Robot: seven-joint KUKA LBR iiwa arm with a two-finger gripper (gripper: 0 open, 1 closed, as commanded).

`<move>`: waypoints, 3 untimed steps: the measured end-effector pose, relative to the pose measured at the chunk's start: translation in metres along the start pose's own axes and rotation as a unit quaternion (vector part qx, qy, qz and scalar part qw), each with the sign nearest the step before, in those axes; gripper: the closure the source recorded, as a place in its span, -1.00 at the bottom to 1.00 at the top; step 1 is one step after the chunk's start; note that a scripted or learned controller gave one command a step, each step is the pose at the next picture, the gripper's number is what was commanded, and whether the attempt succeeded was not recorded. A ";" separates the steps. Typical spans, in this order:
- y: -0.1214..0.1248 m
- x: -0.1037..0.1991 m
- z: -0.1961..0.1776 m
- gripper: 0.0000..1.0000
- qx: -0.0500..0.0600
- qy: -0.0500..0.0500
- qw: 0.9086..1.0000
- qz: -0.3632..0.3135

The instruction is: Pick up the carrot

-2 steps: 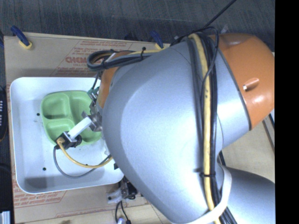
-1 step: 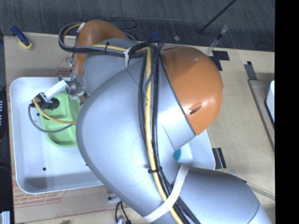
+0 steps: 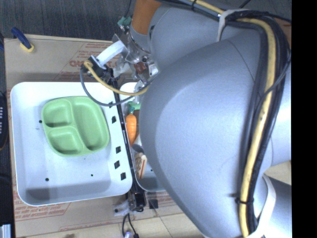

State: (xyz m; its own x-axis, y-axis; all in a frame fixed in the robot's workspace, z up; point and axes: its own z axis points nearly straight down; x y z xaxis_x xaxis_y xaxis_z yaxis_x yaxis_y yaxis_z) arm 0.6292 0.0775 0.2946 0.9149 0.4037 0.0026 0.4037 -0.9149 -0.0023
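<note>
carrot [image 3: 131, 126] in right bin, just below gripper [image 3: 134, 86], apart

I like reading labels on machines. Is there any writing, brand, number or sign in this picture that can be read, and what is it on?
None can be read.
Red print on the cardboard under the bins: too blurred to read.
More red print on the cardboard edge below the left bin: also blurred.
No writing shows on the arm, the green tray or the carrot.
</note>
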 end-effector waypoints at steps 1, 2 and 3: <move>-0.045 -0.046 0.109 -1.00 0.005 -0.012 1.000 -0.019; -0.134 -0.090 0.203 -1.00 0.003 -0.004 0.997 -0.077; -0.133 -0.085 0.192 1.00 0.000 0.002 0.997 -0.080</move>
State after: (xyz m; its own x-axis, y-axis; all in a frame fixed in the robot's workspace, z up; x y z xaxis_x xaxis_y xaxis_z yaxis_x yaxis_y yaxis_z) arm 0.4980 0.1655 0.1024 0.8390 0.5440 0.0078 0.5441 -0.8390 -0.0011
